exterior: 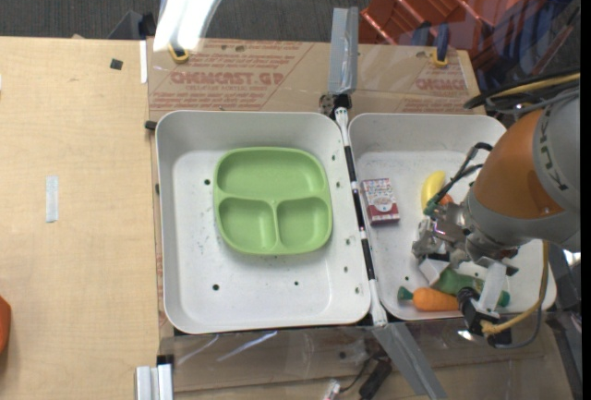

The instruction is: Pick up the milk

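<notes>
Carrot [434, 299]: you see it lying at the near edge of the right bin [406, 135], orange, with a green item just beside it.
Gripper [441, 250]: low over the near half of the right bin, under the grey and orange arm [522, 181]; you cannot tell whether the jaws are parted or closed, as the wrist hides them.
Milk [379, 201]: small carton with red print, lying flat by the right bin's left wall, about midway along it; apart from the gripper.
Yellow item [432, 188]: toward the bin's middle, just beyond the gripper; partly hidden by cables.
Green plate [273, 200]: three compartments, centred in the left bin [185, 296].
Table [74, 204]: bare wood at the left edge.
</notes>
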You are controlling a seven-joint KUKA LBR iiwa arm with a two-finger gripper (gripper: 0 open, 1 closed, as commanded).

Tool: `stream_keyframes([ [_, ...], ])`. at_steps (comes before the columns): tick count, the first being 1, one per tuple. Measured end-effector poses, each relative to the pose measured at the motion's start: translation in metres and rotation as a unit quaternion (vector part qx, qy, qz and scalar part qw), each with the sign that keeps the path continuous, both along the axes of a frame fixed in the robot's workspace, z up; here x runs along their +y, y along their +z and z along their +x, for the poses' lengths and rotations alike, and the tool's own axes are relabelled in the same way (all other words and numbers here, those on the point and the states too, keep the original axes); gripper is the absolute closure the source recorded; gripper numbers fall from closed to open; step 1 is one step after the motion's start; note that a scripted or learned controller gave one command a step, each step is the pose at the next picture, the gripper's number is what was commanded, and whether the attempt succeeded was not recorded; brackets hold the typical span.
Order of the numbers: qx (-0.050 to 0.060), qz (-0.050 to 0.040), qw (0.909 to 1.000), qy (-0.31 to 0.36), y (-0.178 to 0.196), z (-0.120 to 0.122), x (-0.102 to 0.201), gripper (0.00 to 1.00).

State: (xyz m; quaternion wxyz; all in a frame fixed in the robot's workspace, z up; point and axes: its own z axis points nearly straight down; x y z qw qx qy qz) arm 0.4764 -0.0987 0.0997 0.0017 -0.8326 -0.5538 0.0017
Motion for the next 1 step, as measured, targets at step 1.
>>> stream_keyframes([
  [1, 0.000, -0.0013, 0.9995, 0.030, 0.0902, 0.0290, 0.0655, 1.00],
])
